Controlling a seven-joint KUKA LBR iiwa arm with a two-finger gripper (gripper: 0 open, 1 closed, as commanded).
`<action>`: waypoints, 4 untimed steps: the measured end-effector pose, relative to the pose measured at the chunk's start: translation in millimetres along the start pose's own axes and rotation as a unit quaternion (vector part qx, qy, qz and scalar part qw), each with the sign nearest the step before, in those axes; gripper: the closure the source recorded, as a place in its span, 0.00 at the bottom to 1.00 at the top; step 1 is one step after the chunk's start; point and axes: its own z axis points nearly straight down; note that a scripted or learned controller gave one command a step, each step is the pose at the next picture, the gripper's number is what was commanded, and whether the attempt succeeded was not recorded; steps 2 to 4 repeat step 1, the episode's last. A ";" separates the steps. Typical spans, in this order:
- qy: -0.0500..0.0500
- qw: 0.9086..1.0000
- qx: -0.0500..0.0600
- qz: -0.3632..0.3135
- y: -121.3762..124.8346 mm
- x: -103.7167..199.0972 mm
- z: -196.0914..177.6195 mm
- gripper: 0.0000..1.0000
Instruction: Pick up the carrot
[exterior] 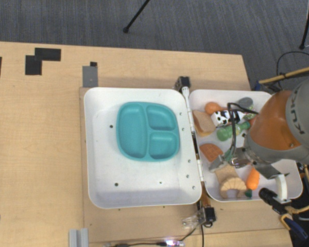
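Carrot (253, 179) lay near front edge of right bin (293, 188), orange with green tip toward the front, just right of a croissant-like pastry (233, 187). Not between any fingers. Gripper (230, 159) sat just left of and behind carrot, near bin's middle, metal fingers pointing toward left wall; open or closed could not be told, nothing visibly held. Arm (278, 125), grey with orange band, covered right half of that bin. Crowded around gripper: reddish-brown slice (211, 151) at left wall, tan bread piece (202, 121) behind it, small orange round item (212, 107) near back edge, black-and-white toy (222, 118) and green pieces (225, 134) beside wrist. Left bin (100, 189) held 1 teal 3-compartment plate (147, 131) near its centre, well apart from carrot.
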 end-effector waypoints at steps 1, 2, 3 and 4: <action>-0.001 1.000 -0.002 -0.004 3.2 0.9 -8.1 1.00; -0.001 1.000 -0.002 -0.004 3.2 0.9 -8.1 1.00; -0.001 1.000 -0.002 -0.004 3.2 0.9 -8.1 1.00; -0.001 1.000 -0.002 -0.004 3.2 0.9 -8.1 1.00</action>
